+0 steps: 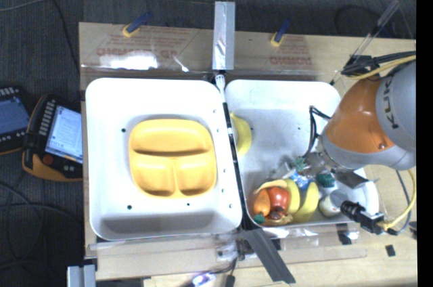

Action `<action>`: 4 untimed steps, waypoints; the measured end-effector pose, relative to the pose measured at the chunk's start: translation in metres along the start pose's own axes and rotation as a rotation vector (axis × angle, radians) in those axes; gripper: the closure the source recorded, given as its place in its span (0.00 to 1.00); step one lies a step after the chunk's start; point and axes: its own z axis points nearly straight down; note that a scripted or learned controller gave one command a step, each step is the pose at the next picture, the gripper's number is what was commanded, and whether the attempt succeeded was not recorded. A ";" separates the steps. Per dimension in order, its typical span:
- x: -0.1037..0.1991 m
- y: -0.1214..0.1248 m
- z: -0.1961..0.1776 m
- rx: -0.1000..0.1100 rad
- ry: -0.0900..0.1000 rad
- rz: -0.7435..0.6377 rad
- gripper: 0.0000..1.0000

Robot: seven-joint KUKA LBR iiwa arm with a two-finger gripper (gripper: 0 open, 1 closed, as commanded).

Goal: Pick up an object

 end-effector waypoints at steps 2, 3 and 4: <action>-0.020 -0.014 0.001 0.013 0.006 0.142 0.00; -0.021 -0.012 -0.009 0.007 0.005 0.142 1.00; 0.032 0.078 -0.090 0.023 -0.001 0.408 1.00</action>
